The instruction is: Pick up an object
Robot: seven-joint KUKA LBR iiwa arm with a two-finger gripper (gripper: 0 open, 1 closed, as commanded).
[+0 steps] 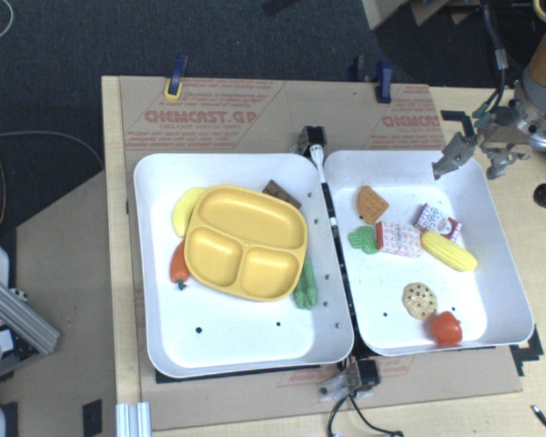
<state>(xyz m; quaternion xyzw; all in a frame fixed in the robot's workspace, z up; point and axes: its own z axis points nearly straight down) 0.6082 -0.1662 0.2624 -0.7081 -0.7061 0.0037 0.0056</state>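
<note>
Two shallow white bins are shown side by side on a bench [118, 198] faced with brown board, on which the red printing "CHEMCAST G P" can be read twice, partly cut off by the bins. The right bin [500, 271] is taken as the landmark. Within it are seen a corn cob [449, 250] toward its right wall, a small red-and-white patterned packet [431, 218] just above the cob, a red-and-white checked packet [401, 238] near the middle, a green leafy piece [364, 240] touching that packet's left edge, an orange waffle-like piece [372, 204] above them, a speckled cookie [419, 300] toward the lower edge, and a red tomato [447, 329] just below the cookie; no writing on the packets can be made out. The claw [480, 151] is held above the upper right corner of the right bin, apart from every object; whether its fingers are spread or closed cannot be told. To the left of the right bin, the left bin [155, 317] carries a yellow divided tray [246, 242], with a banana [186, 209], a red-orange pepper [179, 266], a green vegetable [306, 287] and a brown piece [280, 192] lying at the tray's edges.
</note>
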